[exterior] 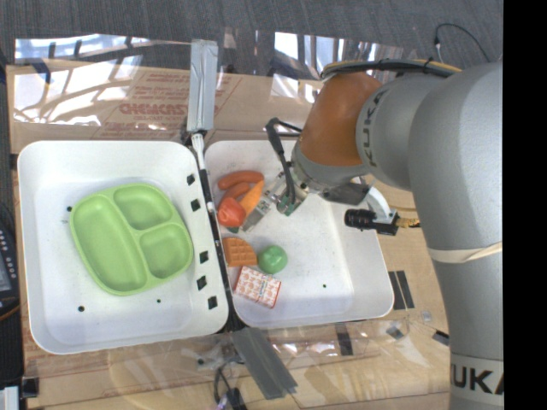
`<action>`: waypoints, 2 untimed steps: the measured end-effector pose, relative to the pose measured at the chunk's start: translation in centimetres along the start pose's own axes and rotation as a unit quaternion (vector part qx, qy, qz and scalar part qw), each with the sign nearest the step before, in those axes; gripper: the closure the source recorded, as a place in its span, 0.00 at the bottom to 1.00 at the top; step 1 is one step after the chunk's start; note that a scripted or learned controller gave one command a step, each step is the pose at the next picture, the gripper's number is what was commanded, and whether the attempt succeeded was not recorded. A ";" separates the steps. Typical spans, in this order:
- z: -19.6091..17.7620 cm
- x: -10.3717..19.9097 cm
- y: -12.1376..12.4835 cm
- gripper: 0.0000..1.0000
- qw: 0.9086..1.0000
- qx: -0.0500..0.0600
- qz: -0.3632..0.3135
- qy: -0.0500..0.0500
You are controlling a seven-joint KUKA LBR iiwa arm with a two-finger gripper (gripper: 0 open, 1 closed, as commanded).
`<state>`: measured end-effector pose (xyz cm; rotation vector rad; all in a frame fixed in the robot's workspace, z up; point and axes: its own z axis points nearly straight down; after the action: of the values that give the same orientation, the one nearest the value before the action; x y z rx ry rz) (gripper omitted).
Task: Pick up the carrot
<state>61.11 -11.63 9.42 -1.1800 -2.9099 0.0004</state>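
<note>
The carrot (251, 196), a short orange piece, lies in the upper left of the right bin (342, 280). It sits between a red-orange sausage (240, 179) and a red pepper-like piece (231, 213). My gripper (267, 207) is low over the bin, reaching in from the right, and its tip is right against the carrot's lower right side. The wrist and the orange band (338, 122) hang over the bin's upper middle.
An orange waffle-like piece (240, 251), a green ball (273, 260) and a patterned packet (257, 286) lie lower in the right bin. The left bin (51, 314) holds a green divided plate (128, 237). A divider wall with black clips (208, 229) separates the bins.
</note>
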 end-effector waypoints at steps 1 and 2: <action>0.2 -0.8 2.8 0.00 0.993 0.000 0.120 -0.001; -9.9 -0.1 6.5 0.00 0.937 0.000 0.349 -0.001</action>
<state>65.71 -7.06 19.26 -2.1222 -2.3168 0.0008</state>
